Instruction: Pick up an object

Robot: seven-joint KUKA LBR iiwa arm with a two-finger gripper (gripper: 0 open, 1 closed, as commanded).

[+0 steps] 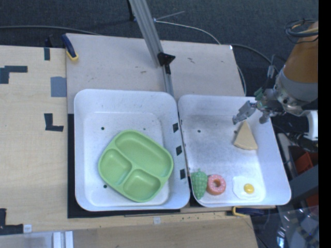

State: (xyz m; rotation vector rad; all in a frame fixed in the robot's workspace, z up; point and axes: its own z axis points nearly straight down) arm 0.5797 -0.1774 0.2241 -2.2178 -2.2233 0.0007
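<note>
Two white bins sit side by side on the bench, and I take the right bin [269,154] as the landmark. Inside it, near its far right part, lies a tan wedge [245,137], shaped like a slice of cheese, with the pointed end toward the far wall and the wide end toward the near wall. Along the near wall of the right bin are three small things in a row: a green leafy toy [199,184] at the left corner, a pink donut [216,184] touching it on the right, and a fried egg [248,188], white with a yellow centre, a little apart to the right.

The gripper [247,112] hangs above the far right part of the right bin, just beyond the pointed end of the tan wedge. Its grey fingers point toward the left and slightly down. Nothing is visible between them, but whether they are spread or pressed together cannot be told from this angle. The arm [300,71] behind it reaches over the right wall of the bin, with the orange band high at the edge.

Left of the right bin, the left bin [85,138] holds a light green divided plate [135,165] with three compartments. A metal pole [147,27] rises beyond the place where the bins meet. The bench [31,149] is pale wood with dark tape marks, and the floor beyond is dark carpet with thin cables.
</note>
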